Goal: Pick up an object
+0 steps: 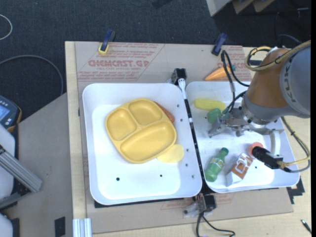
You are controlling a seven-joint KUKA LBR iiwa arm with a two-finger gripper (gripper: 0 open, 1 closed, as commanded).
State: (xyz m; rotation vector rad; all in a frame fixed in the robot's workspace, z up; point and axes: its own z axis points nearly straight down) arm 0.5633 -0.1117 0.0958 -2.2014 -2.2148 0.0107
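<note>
Pincer [217,128] low in right bin [284,179]; opening cannot be told; small green object [214,115] just beside its tip; green bottle [216,164] nearer camera.

Robotics lab: clamped bench [118,58], cables [232,78].

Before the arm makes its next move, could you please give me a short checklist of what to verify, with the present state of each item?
1. Claw is over the right white bin: ok.
2. Claw is near a target: ok, it sits just below the small round green object.
3. An object is seen between the claw's tips: cannot tell, too small and cluttered.
4. Neighbours leave room: not ok, the yellow oblong object lies close above the green one.
5. Green plastic bottle is out of the claw's way: ok, it lies lower in the bin.
6. Yellow divided plate is uninvolved: ok, in the left white bin.
</note>
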